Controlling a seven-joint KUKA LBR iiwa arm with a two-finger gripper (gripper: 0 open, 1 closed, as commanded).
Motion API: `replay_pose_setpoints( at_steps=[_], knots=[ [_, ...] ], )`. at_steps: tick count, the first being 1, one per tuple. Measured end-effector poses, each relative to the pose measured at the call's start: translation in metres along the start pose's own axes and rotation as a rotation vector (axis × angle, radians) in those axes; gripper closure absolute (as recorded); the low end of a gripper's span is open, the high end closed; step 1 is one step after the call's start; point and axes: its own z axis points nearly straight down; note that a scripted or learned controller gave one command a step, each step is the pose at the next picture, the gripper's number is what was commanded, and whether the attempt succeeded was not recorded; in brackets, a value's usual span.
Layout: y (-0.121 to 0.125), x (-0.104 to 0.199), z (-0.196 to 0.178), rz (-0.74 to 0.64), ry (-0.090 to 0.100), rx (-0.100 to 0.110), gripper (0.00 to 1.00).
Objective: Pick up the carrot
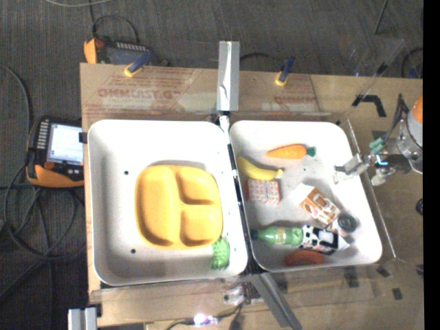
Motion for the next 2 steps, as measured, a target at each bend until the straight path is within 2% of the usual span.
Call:
replay_pose_setpoints(
  at_steps=[1, 2],
  knots=[
    [0.069, 0.084, 0.07, -0.156, 0.001, 0.0, 0.0],
    [0.109, 0.043, 0.173, -0.019, -0.004, -0.014, 0.0]
  ],
)
